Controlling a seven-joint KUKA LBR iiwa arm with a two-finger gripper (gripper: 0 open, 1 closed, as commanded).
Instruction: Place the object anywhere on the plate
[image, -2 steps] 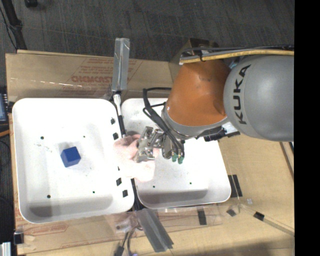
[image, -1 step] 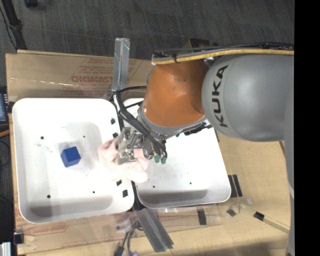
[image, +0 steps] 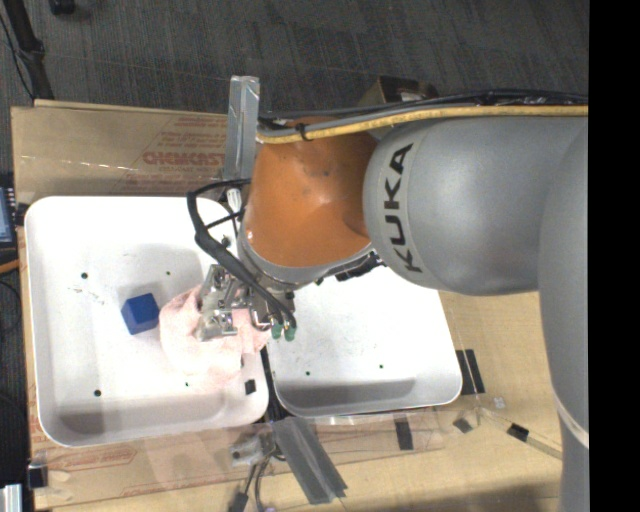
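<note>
A small blue cube (image: 141, 312) sits in the left bin, touching the left edge of a pale pink plate (image: 195, 350). My gripper (image: 218, 322) hangs over the plate's upper middle, just right of the cube and apart from it. The arm's orange band and grey body cover the bins' shared rim and the plate's right part. Nothing shows between the gripper's fingers.
The left white bin (image: 60, 300) holds the cube and plate. The right white bin (image: 370, 370) lies under the arm. Cardboard (image: 120, 150) lines the bench behind the bins. Black cables (image: 205, 235) loop beside the wrist.
</note>
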